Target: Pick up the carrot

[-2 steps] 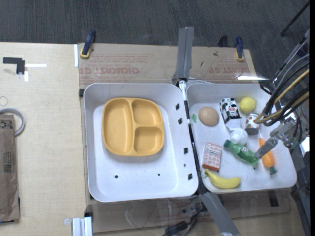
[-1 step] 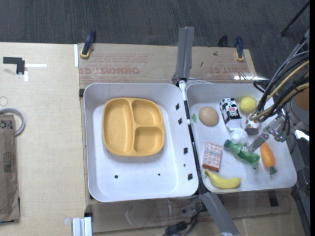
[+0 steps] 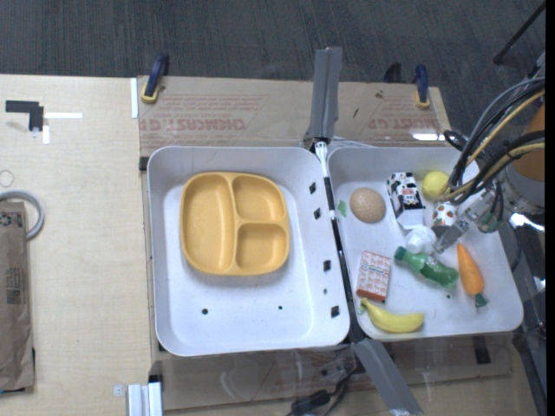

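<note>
You can't make out the gripper (image 3: 447, 230) tips among the cables, so their spread is unclear. The arm (image 3: 529, 180) runs off the right edge. At the left edge, a brown paper bag (image 3: 13, 293) is cut off.

A bench (image 3: 69, 137) of pale wood is carrying the lot. Two shallow white bins are sitting side by side on it: the left bin (image 3: 165, 258) and the right bin (image 3: 503, 315), their inner walls meeting in the middle. A sheet of brown cardboard (image 3: 225, 115) is lying under their far edges, clamped at its corners. A brown paper bag (image 3: 13, 293) is lying at the bench's left edge.
</note>
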You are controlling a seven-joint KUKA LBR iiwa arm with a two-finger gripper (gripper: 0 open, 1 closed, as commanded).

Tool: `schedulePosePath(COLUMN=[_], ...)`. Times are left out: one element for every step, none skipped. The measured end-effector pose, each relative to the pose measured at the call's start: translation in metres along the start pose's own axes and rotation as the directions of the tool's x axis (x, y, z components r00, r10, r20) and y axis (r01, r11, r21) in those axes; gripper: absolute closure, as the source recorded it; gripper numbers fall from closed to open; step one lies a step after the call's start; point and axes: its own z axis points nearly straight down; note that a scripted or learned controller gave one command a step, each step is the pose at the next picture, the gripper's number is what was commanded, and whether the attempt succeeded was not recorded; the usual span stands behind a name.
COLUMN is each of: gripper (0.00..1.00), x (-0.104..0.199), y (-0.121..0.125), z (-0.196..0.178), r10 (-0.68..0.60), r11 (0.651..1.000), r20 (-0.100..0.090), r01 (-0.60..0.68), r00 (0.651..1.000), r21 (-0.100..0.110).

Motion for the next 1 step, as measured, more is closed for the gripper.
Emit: schedulePosePath(gripper=[0.00], x=[0.0195], y=[-0.0003], z=[0.0012], r10=[0.039], r11=[0.999], r20=[-0.001], r01=[-0.039], r00=[0.999], r21=[0.000])
